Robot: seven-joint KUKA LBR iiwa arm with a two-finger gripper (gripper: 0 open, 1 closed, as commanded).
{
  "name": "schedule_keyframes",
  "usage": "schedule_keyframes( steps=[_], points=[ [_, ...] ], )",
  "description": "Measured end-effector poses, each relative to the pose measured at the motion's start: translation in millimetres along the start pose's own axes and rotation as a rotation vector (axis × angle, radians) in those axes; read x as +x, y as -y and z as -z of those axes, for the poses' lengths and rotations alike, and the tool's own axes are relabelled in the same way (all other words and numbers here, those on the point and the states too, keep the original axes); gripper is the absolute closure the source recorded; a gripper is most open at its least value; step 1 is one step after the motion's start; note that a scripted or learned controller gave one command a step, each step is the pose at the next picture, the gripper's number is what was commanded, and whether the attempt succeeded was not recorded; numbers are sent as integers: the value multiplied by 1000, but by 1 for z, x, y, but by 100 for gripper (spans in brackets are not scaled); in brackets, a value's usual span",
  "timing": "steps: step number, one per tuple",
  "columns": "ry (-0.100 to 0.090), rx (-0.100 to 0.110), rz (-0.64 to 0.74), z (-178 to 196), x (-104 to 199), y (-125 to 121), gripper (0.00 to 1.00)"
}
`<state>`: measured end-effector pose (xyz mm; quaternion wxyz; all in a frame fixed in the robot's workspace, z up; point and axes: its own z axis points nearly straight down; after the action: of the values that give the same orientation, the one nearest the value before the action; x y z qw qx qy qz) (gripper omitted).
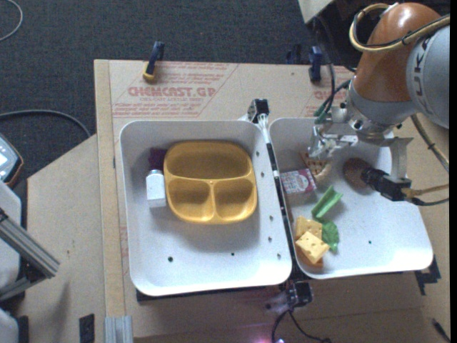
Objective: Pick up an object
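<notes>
The arm enters from the upper right of the frame, its claw low in the right bin, near that bin's upper left wall. Whether the claw is spread or pressed together cannot be told. Just under it lies a brown cookie-like piece; a pink packet sits against the bin's left wall. Below, green pieces and yellow cheese wedges crowd the lower left corner. The bin's lower right floor is open. In the left bin, a yellow divided tray fills the middle, a white bottle touching its left edge. Both bins rest on the worktop.
</notes>
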<state>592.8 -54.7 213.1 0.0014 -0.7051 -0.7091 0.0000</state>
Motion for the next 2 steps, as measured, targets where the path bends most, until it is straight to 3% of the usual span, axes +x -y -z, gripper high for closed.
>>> schedule_keyframes(
  steps=[1, 2],
  points=[
    [-1, -1, 1, 11, 58, 7, 100],
    [0, -6, 1, 22, 110, -4, 100]
  ],
)
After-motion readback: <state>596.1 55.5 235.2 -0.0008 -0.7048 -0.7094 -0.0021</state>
